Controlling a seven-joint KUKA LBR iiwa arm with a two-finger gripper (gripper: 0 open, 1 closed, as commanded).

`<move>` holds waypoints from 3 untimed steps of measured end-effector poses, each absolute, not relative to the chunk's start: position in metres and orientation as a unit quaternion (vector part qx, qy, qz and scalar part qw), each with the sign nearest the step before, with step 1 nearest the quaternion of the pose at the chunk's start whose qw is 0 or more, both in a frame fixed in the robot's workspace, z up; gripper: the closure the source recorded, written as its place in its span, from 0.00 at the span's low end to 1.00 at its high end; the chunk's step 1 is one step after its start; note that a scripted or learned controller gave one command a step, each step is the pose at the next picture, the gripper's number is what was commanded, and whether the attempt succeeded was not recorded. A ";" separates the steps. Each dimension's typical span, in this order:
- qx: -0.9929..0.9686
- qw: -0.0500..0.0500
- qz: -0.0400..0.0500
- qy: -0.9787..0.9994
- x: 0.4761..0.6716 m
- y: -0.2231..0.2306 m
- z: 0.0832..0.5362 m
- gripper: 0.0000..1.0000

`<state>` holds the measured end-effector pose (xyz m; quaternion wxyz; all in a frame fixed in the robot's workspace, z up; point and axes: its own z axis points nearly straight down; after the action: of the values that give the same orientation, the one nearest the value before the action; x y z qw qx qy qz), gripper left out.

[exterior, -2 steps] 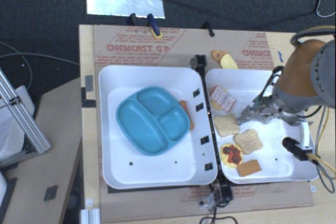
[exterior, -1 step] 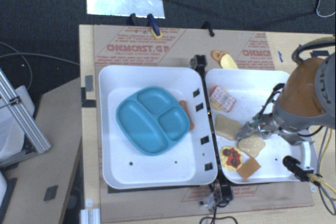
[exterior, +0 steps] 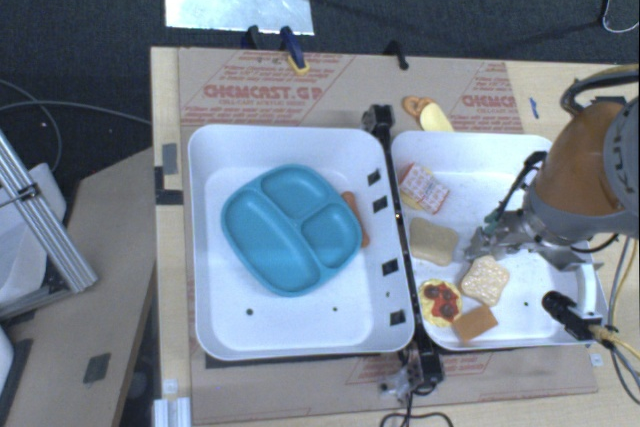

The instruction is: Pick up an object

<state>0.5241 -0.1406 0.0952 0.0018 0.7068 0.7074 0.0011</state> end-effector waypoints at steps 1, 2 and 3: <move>0.703 0.003 0.005 0.711 0.556 -0.062 0.189 1.00; 0.703 0.001 0.004 0.711 0.549 -0.001 0.239 1.00; 0.703 0.000 0.003 0.711 0.540 0.085 0.267 1.00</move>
<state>0.5402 0.0847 0.2665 -0.0004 0.7031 0.7111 0.0027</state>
